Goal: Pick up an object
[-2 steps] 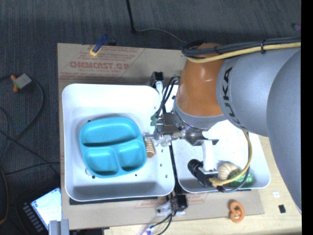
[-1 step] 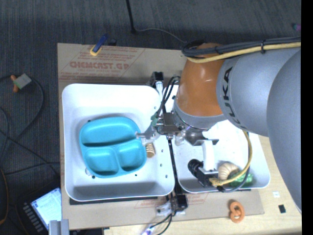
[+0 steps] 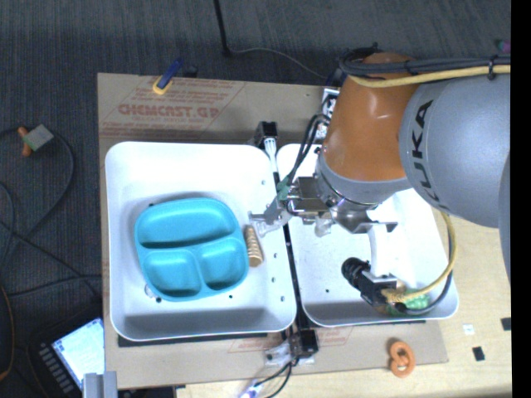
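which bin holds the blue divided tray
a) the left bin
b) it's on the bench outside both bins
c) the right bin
a) the blue divided tray lies inside the left bin, with a small brown object beside its right edge.

In the left bin lies a divided tray, with a wine cork just to its right. The gripper hangs above the cork, near the right bin.
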Robot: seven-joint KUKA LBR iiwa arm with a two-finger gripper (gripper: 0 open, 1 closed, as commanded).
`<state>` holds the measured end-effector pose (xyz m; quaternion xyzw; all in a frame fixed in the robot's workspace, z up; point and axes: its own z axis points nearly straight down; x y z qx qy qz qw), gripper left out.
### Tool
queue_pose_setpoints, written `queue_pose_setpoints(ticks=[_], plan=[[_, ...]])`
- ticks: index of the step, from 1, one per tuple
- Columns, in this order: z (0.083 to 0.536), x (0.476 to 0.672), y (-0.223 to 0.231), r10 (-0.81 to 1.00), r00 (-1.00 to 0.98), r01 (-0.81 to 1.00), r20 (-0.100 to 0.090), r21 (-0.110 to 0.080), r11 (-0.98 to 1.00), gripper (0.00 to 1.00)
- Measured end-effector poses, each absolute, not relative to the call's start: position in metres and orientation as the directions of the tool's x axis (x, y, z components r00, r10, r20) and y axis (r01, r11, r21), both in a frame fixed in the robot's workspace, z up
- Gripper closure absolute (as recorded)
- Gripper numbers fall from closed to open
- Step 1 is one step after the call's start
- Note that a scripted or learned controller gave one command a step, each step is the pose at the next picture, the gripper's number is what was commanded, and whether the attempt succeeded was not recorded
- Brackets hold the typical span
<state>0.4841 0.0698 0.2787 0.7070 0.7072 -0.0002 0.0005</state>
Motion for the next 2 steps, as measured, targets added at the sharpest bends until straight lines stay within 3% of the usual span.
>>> queue_pose_setpoints(ticks=[1,2], plan=[[0.2538,0.5324,0.007,1.0,0.002,1.0,-0.002,-0.001,-0.002,0.0],[0.2539,0.5325,0.0077,1.0,0.001,1.0,-0.002,-0.001,-0.001,0.0]])
